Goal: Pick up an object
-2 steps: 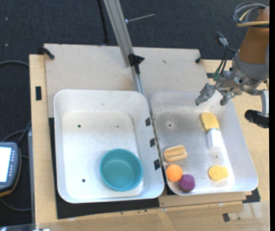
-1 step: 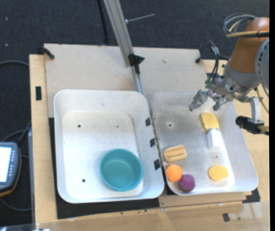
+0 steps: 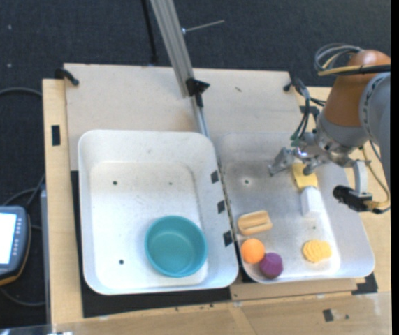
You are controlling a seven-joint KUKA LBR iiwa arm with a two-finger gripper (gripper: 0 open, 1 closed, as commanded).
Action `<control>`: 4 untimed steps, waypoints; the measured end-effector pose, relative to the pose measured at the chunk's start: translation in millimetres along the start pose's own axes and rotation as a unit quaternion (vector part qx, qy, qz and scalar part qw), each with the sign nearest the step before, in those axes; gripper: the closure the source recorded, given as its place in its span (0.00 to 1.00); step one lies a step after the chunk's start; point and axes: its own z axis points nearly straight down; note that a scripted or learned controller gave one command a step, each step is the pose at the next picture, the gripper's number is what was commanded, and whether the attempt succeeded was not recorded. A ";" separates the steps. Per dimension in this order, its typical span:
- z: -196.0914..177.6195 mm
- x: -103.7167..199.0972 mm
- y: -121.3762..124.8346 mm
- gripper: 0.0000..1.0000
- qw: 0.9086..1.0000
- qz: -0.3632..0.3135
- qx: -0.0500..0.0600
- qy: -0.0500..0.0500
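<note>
We see the arm (image 3: pixel 349 107) reaching in from the right over the far part of the right bin (image 3: pixel 255 152). Its gripper (image 3: pixel 298 160) hangs just above a yellow block (image 3: pixel 305 180). The fingers (image 3: pixel 280 162) look spread, grasping nothing, with the block lying beneath and apart from them. Just nearer than the block lies a white cylinder (image 3: pixel 312 201). Along the near side of this bin sit a tan bread-like piece (image 3: pixel 254 222), an orange ball (image 3: pixel 253 250), a purple ball (image 3: pixel 271 264) touching it, and a yellow ridged piece (image 3: pixel 316 251). The left bin (image 3: pixel 115 159) holds a teal bowl (image 3: pixel 176 246) in its near right corner. Both bins rest on the surface (image 3: pixel 129 96).
</note>
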 end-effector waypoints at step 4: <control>-100.9 44.1 -10.1 1.00 1.000 -0.003 -0.003 0.001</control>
